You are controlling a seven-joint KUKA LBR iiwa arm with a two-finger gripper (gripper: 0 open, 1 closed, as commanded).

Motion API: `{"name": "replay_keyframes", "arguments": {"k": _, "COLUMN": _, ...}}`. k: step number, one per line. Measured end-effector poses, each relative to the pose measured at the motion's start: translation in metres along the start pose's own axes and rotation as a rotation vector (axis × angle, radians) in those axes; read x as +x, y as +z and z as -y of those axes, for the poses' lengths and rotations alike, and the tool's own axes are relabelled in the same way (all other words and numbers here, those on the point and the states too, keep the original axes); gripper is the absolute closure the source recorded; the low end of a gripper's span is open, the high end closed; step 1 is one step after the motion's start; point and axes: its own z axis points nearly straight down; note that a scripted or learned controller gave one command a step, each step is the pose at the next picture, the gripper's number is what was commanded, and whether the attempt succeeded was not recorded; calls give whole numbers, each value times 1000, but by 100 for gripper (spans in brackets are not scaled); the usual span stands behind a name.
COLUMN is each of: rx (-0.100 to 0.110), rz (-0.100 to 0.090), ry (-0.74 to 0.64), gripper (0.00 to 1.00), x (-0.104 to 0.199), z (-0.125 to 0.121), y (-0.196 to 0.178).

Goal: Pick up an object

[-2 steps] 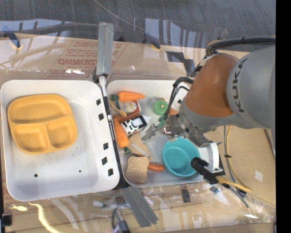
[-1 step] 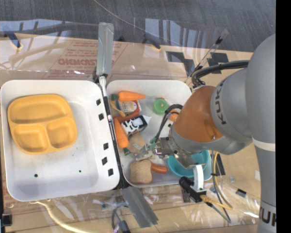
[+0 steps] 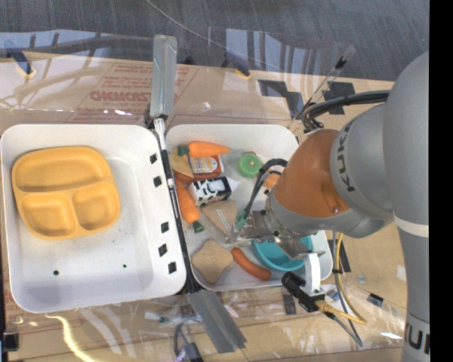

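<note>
Right bin: a heap of toy food. Carrot lies flat near the far wall, tip pointing right. Just below it, a small milk carton, black-and-white pattern, on its side. Second carrot runs along the left wall, slanted, beside the carton. Green round piece sits right of the first carrot. Bread slice flat in the near left corner. Sausage next to it, slanted, one end touching the teal bowl. Bowl partly hidden under the arm.

Arm reaches in from the right, orange band low over the bin's right half. Jaws low over the bin middle, between carton and sausage, near a pale, unclear item. Cannot tell whether jaws are released or clenched; nothing visibly between them.

Left bin: a yellow tray with three compartments in the far left part, tilted slightly. Rest of the floor is bare white with a few dark specks.

Bins sit side by side, walls touching, on a tabletop covered with cardboard and clear film. Cables trail at the near right.
</note>
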Motion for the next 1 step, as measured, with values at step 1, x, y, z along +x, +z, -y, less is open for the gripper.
{"name": "replay_keyframes", "arguments": {"k": 1, "rx": -2, "rz": 0, "ry": 386, "gripper": 100, "x": 43, "z": 1, "y": -85}}
